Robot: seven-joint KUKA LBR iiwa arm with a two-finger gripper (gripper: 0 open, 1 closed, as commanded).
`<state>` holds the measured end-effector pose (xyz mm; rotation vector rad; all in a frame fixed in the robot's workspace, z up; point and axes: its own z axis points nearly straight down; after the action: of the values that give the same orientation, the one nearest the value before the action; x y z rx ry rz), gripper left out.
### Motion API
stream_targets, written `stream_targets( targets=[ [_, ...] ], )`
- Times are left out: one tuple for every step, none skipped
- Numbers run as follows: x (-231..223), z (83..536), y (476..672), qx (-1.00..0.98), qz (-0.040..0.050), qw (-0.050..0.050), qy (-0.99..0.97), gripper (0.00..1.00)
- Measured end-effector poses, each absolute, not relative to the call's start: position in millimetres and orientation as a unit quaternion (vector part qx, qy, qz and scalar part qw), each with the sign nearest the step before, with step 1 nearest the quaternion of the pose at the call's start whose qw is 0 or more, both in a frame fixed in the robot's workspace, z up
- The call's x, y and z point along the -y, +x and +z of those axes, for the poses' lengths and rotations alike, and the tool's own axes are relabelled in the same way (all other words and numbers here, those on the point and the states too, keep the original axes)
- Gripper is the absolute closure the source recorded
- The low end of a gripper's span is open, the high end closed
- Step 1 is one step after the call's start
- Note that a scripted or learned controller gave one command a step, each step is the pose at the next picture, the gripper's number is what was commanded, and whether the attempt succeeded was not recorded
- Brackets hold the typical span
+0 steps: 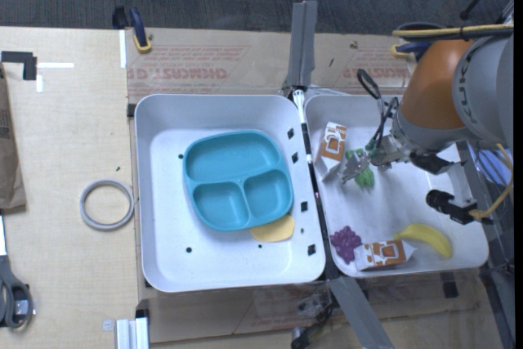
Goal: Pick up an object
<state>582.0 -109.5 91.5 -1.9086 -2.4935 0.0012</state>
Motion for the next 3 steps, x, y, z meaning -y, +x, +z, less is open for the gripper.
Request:
stream_targets(
  targets=[
    [151.6, 120.8, 598.8, 0.784, 0.0003, -0.001, -0.62, 0.0],
    [160.7, 110.4, 568.9, 0.792, 0.0005, 0.0, -0.61, 0.0],
    [137.0, 91.8, 593.1, 0.86, 0.0002, -0.001, -0.51, 0.0]
  ],
)
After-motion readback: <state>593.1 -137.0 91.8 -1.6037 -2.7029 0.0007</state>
